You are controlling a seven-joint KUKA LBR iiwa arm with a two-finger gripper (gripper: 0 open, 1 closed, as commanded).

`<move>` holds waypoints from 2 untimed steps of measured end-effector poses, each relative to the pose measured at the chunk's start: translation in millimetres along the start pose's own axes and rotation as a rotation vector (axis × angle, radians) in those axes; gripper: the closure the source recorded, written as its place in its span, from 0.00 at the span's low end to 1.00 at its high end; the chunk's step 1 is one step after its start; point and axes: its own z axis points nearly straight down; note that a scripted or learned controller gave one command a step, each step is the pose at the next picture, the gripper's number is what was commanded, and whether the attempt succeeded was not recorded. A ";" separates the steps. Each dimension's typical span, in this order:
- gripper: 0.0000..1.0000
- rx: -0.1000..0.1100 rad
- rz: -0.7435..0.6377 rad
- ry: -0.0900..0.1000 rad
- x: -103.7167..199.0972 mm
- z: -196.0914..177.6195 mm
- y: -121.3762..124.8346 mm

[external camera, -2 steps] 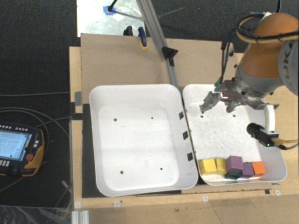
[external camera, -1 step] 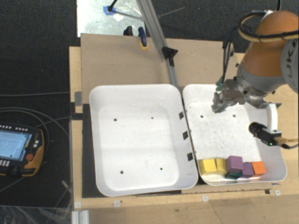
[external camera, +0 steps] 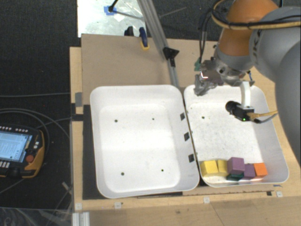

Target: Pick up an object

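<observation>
**Operator:** I am looking down at a slant on two shallow white bins set side by side on a brown bench. The left bin holds nothing I can pick out. The right bin has a small cluster of blocks along its near edge: a yellow block, a purple block, a dark green block and an orange block, packed close, some touching.

**Colleague:** Where is the arm?

**Operator:** The grey arm with its orange band reaches in from the right. Its gripper hangs over the far left corner of the right bin, well apart from the blocks. I cannot tell whether it is released or clenched; nothing shows in its grasp.

**Colleague:** So how would you go about the pick?

**Operator:** I judge the approach has not begun. I would bring the gripper across the bin to the near edge and choose a block at the end of the row, the yellow or the orange, since it has one free side. I would come straight down and mind the bin wall just beside the blocks.

**Colleague:** Any writing to read?

**Operator:** None legible. A handheld control pendant at the left has a lit screen, but its text is too small to read.
</observation>
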 end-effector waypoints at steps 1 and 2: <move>1.00 0.005 -0.004 0.003 74.5 4.5 -65.0; 1.00 -0.001 -0.001 0.001 102.2 -0.4 -33.7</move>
